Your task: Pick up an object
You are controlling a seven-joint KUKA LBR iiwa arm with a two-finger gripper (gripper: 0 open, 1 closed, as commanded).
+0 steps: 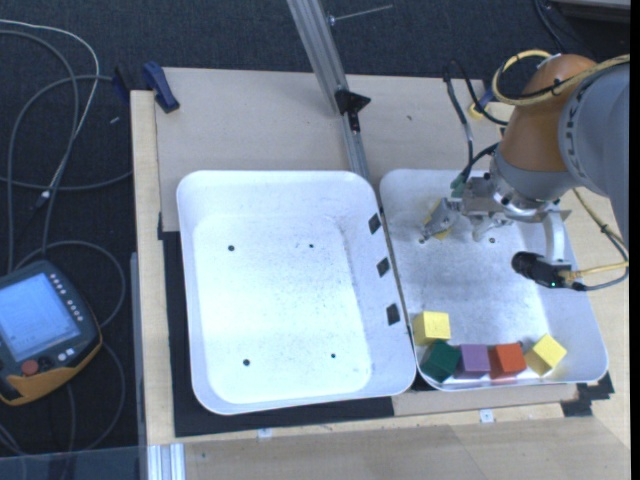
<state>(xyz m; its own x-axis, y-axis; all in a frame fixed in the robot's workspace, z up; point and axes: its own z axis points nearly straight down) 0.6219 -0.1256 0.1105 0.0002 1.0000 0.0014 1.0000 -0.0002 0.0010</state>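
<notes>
The gripper [455, 224] hangs over the far part of the right bin [500, 288]; whether it is open, or has hold of anything, cannot be told. The 5 blocks lie well apart from it along the near wall: yellow cube [433, 326], green block [439, 360], purple block [473, 358], red block [507, 359], tilted yellow block [549, 352]. The left bin [275, 288] is speckled white with rounded corners.
</notes>
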